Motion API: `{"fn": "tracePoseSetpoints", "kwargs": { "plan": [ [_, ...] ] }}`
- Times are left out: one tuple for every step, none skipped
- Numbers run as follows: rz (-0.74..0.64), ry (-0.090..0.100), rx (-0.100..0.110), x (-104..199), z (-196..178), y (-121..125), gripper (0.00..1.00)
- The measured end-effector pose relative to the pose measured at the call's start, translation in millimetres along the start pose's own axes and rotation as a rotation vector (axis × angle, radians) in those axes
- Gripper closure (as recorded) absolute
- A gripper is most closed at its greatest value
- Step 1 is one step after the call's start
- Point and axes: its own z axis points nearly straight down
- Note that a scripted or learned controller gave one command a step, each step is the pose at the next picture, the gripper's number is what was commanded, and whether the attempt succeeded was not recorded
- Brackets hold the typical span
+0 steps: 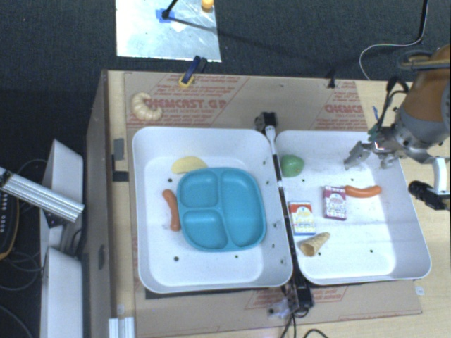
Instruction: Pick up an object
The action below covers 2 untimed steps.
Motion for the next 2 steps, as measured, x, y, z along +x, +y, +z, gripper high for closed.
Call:
{"fn": "tracePoseSetpoints", "kwargs": {
  "plan": [
    [0.0, 0.003, 0.004, 62.7, -19.5, -39.6, 0.0],
    [0.002, 0.002, 0.005, 80.6, 55.9, -55.1, 0.0]
  ]
}}
